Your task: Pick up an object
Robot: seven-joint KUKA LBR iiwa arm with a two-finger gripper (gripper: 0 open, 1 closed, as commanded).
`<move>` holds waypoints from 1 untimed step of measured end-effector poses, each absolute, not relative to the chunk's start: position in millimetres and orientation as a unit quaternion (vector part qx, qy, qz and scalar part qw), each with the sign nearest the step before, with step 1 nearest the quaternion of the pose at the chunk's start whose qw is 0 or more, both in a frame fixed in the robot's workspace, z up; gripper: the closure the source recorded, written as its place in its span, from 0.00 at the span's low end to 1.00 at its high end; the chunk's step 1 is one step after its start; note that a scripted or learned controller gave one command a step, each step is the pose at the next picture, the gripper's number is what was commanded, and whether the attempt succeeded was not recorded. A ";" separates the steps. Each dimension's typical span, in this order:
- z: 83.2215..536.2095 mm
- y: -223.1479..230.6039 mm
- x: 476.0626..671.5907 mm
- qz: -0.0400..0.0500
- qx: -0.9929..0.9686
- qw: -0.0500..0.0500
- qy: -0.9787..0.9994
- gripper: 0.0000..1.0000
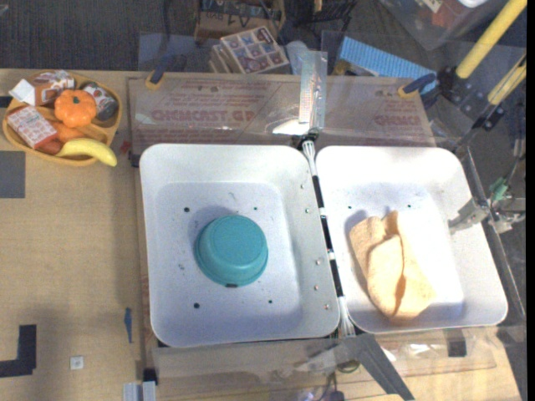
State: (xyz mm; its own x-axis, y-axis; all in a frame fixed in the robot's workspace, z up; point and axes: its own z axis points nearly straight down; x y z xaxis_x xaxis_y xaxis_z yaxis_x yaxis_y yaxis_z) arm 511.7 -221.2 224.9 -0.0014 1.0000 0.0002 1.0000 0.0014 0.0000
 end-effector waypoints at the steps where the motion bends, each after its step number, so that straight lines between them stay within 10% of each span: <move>1: 91.6 -175.9 542.7 -0.003 -0.618 -0.006 -0.786 0.00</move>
